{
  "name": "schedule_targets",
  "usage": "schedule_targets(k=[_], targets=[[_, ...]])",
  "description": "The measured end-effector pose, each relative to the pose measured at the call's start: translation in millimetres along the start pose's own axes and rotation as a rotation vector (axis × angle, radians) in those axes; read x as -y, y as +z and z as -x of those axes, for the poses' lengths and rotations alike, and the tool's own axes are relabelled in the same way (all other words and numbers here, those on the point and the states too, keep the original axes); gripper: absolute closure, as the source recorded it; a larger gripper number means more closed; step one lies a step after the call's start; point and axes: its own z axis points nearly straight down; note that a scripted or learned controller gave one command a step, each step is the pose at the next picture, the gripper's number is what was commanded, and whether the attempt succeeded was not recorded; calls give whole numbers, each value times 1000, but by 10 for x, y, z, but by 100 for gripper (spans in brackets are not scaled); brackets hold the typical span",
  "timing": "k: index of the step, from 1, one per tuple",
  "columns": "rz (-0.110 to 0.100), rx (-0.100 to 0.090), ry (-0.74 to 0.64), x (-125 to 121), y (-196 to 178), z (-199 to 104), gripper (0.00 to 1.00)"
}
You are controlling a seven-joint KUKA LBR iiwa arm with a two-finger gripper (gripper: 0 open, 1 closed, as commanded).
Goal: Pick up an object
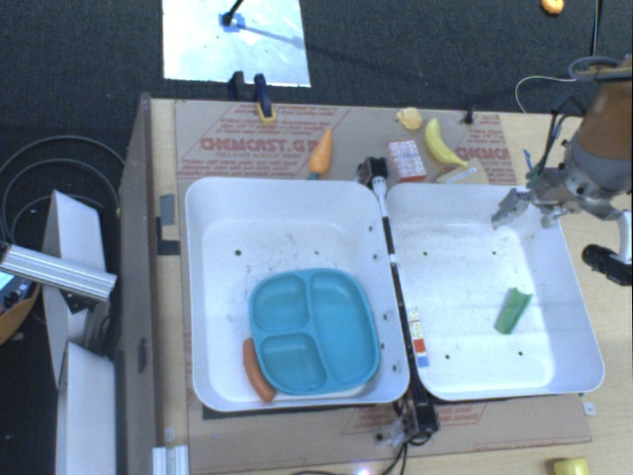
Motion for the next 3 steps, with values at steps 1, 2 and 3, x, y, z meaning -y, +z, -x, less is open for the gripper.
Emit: schedule_targets(k=[1, 2, 3], targets=[[-10, -3, 2, 37, 52, -6, 0], [-14, -4, 7, 632, -161, -2, 0], [-16, -5, 6, 1004, 103, -43, 0]])
